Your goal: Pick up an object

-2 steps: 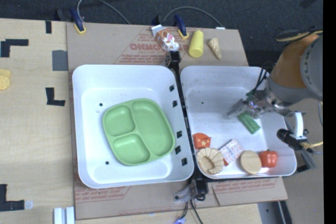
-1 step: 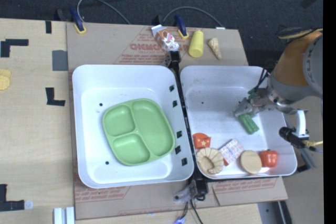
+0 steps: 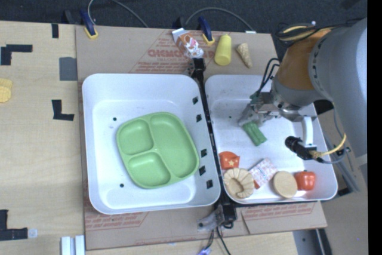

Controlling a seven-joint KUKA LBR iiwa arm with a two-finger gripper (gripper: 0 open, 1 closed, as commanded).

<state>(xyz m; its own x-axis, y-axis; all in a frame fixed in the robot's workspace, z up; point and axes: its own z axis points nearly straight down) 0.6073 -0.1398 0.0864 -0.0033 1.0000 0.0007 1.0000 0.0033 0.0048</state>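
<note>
My gripper (image 3: 253, 117) hangs over the middle of the right bin (image 3: 230, 88), on the grey arm with its orange band (image 3: 298, 63). A small green block (image 3: 256, 134) lies on the bin floor just below and right of the gripper tip, very close to it or touching; I cannot tell which. Along the bin's near edge lie an orange-red piece (image 3: 229, 159), a round tan pastry (image 3: 238, 183), a white and pink packet (image 3: 262, 173), a tan disc (image 3: 285, 184) and a red piece (image 3: 306, 180).
The left bin (image 3: 101, 98) holds a green divided plate (image 3: 157, 149). Behind the bins on the cardboard lie a small carton (image 3: 188, 43), a yellow bottle (image 3: 222, 49) and a tan cone (image 3: 245, 55). A black cable fitting (image 3: 301, 147) hangs by the arm.
</note>
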